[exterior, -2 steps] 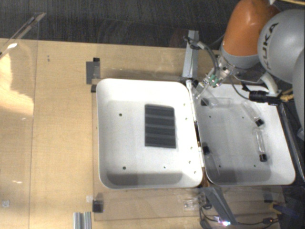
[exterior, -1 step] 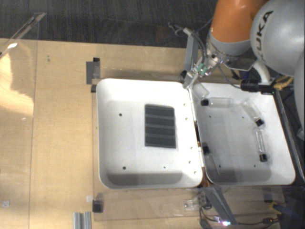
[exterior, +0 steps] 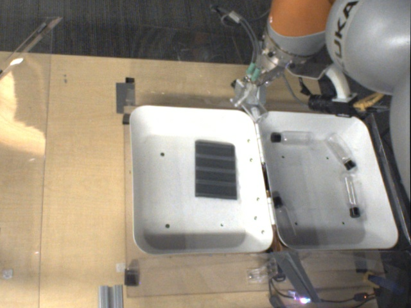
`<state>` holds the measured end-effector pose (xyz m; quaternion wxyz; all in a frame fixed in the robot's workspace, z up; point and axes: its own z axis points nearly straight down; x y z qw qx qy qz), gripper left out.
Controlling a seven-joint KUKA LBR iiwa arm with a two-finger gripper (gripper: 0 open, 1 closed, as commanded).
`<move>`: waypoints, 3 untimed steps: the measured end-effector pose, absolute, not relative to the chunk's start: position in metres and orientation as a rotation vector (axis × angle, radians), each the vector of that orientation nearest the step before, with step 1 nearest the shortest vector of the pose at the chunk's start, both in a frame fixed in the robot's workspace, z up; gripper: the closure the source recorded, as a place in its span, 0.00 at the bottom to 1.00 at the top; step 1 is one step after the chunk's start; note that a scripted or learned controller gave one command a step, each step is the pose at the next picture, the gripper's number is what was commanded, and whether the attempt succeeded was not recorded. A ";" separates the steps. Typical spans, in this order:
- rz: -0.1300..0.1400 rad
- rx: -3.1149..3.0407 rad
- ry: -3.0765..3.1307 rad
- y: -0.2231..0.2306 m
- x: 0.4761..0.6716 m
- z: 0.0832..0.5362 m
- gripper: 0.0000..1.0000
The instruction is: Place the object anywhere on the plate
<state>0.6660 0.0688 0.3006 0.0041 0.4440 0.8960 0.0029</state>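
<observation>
Camera view: both bins are seen from above at a slant, set on the worktop (exterior: 70, 172).
Arm: the grey arm (exterior: 376, 31) enters at 2 o'clock, its orange band (exterior: 298, 8) lying at 12 o'clock of the frame.
Hand: the hand (exterior: 252, 95) is seen over the far edge of the bins, just at 12 o'clock of the seam between them.
Hand state: open or closed cannot be told at this size, and nothing is seen to be held.
Plate: the dark ribbed plate (exterior: 216, 169) lies flat near the middle of the left bin (exterior: 144, 133), its long axis running 12 to 6 o'clock.
Object: three clear tube-like pieces with black ends lie in the right bin (exterior: 385, 233): the far tube (exterior: 294, 136), the slanted tube (exterior: 339, 151) and the near tube (exterior: 352, 194). Which one is meant cannot be told.
Key relation: from the hand, the tubes lie toward 4 and 5 o'clock, while the plate lies toward 7 o'clock, on the other side of the seam.
Nearest piece: the far tube is judged closest to the hand, its long axis running 3 to 9 o'clock.
Stage: the pick is judged not yet made, since all the tubes rest well apart from the plate.
</observation>
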 end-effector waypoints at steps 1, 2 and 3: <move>0.005 1.744 2.611 0.121 0.662 0.230 1.00; 0.006 1.172 2.913 0.192 0.638 0.110 1.00; 0.009 0.074 3.131 0.202 0.623 0.194 1.00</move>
